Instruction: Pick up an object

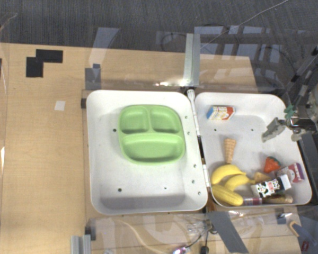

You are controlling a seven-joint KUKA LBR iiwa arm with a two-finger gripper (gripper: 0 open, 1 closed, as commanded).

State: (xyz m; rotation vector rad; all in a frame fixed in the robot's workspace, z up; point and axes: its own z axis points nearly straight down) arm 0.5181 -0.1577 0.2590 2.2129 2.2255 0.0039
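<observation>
Here, in the camera view, the gripper (278, 128) is seen at the right edge of the right bin (249, 106), above bare white floor, and it cannot be told whether it is open or closed; nothing is seen held. To do the step well, one thing with space around it should be picked, like the cone (230, 148), and the crowded corner should be left alone. Two bins are counted, one green plate (150, 133) in the left bin (103, 157), one bunch of bananas (229, 183), one small carton (220, 112).
</observation>
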